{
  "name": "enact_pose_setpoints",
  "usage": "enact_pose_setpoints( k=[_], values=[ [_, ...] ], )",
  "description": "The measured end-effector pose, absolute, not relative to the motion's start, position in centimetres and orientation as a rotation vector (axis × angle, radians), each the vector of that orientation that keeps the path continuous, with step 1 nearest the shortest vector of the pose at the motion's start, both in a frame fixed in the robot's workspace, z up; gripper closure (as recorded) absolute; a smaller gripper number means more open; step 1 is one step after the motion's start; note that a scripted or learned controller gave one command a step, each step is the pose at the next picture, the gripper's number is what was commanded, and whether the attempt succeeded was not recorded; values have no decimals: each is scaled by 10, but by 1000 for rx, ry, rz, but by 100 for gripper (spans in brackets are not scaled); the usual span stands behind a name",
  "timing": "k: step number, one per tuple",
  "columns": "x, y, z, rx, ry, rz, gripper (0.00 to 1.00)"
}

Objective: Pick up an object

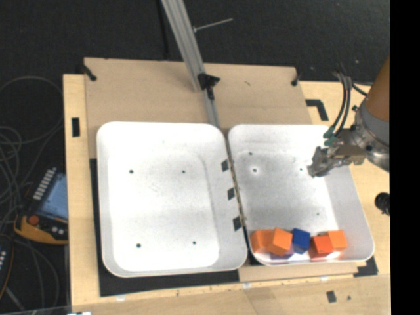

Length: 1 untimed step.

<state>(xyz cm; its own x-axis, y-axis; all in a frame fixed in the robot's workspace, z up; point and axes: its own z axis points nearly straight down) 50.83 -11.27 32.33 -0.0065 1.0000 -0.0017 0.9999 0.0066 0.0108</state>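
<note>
bench [157,90]: tan board, two white bins | floor: dark, cables | hand [319,167]: grip state unclear

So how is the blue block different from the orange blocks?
The blue block is blue and looks smaller; the orange blocks are orange and look bigger. There is one blue block, but several orange blocks, sitting on both sides of it. All lie along the near edge of the right bin, away from the gripper.

Grey claw [319,166], orange band, black cables above wrist.
</note>
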Motion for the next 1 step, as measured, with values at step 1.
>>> enact_pose_setpoints(
  k=[1],
  values=[
    [484, -37, 277, 2215, 2233, 0, 100]
  ],
)
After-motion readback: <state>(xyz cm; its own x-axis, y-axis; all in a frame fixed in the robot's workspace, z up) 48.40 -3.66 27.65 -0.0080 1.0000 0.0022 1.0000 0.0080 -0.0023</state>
